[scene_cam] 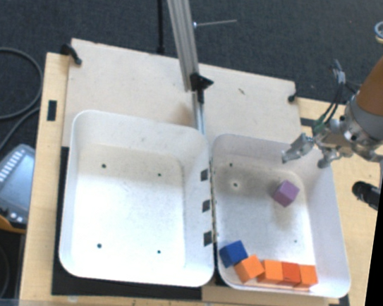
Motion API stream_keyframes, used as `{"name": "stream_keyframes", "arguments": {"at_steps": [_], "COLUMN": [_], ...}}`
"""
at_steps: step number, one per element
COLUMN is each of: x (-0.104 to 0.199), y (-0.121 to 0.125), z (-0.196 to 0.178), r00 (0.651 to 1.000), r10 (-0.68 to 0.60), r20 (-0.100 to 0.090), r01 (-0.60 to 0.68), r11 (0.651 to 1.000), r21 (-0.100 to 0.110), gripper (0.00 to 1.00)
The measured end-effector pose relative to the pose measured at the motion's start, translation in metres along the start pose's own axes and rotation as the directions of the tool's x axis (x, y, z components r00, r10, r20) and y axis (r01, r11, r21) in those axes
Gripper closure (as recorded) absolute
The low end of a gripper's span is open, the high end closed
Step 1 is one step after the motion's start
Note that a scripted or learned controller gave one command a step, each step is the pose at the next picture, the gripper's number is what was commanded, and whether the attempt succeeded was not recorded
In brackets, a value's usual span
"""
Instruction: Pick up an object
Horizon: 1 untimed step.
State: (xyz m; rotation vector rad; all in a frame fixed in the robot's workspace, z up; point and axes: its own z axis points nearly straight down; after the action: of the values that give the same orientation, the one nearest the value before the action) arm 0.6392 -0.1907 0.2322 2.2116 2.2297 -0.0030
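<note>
Two shallow white bins sit side by side on a pale wooden bench [137, 84], and the right bin [326, 204] serves as the landmark for everything else. The left bin [135, 197] touches its left wall along a shared seam. A slanted aluminium post [184, 33] rises from behind that seam toward the top of the view. The grey arm [368, 118], with its orange band [382, 81] above the wrist, reaches in over the right bin's far right corner, wrist tilted down and leftward. The gripper [314, 154] hangs above the bin's back rim, its two fingers spread apart with nothing between them. Left of the bins, off the bench, a grey handheld pendant [7, 185] lies among dark cables; no writing on it can be read. Inside the right bin, a row of orange blocks [279, 272] lies along the near wall. A blue cube [233, 253] sits just beside the row's left end, near the bin's near left corner. A purple cube [286, 193] rests alone toward the bin's middle, below the gripper and apart from it.
</note>
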Motion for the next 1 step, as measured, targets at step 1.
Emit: {"name": "stream_keyframes", "arguments": {"at_steps": [1], "x": [-0.0018], "y": [-0.0208], "z": [0.1119], "r00": [1.000], "r10": [0.007], "r20": [0.000], "r01": [-0.007], "r11": [1.000], "r21": [-0.006], "gripper": [0.00]}}
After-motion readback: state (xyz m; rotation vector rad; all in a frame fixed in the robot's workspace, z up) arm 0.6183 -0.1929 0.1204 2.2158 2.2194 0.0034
